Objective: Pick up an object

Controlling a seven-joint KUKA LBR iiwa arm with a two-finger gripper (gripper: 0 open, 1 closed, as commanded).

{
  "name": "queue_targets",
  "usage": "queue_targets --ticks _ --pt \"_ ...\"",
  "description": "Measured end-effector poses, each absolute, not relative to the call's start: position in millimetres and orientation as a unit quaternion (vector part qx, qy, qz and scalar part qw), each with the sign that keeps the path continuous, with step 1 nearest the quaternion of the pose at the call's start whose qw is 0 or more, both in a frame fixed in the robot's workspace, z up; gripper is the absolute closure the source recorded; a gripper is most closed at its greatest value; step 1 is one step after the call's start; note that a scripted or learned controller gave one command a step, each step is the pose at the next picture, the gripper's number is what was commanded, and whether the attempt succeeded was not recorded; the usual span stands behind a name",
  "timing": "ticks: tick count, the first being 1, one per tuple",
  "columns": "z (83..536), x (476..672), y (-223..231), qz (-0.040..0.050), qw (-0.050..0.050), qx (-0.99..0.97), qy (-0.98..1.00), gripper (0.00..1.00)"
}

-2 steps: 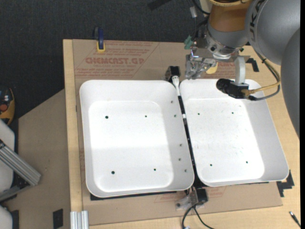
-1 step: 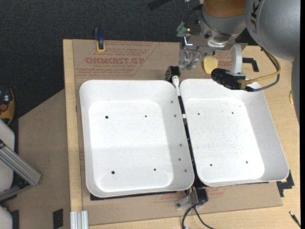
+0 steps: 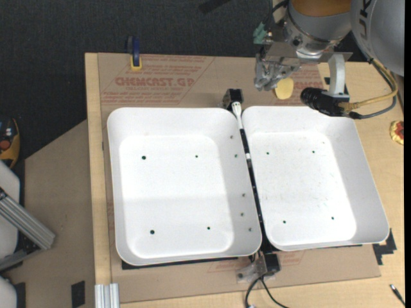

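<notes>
Brown cardboard bench (image 3: 167, 82) bears two smooth white bins (image 3: 122, 172); metallic end effector (image 3: 270, 81) clamps a rounded yellow object (image 3: 284, 88).

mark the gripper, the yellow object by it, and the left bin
gripper (image 3: 270, 81): camera view, between its fingertips.
yellow object (image 3: 284, 88): camera view, its middle.
left bin (image 3: 122, 172): camera view, its left wall.

A small pale-yellow rounded object (image 3: 284, 87) sits at my fingertips, at about one o'clock in the frame, beyond the far rim of the right white plastic bin (image 3: 359, 172); whether I grip it I cannot tell.
</notes>
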State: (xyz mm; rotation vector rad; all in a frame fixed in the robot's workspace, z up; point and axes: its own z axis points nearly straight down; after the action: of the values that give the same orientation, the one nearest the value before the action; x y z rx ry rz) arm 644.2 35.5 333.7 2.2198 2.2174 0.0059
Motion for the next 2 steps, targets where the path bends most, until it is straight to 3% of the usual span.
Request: queue_targets --ticks 1,2 --pt "252.0 654.8 107.4 -0.0025 -0.004 0.705 0.709 1.0" --pt "293.4 667.5 45.9 0.0017 0.003 0.708 0.706 1.0"
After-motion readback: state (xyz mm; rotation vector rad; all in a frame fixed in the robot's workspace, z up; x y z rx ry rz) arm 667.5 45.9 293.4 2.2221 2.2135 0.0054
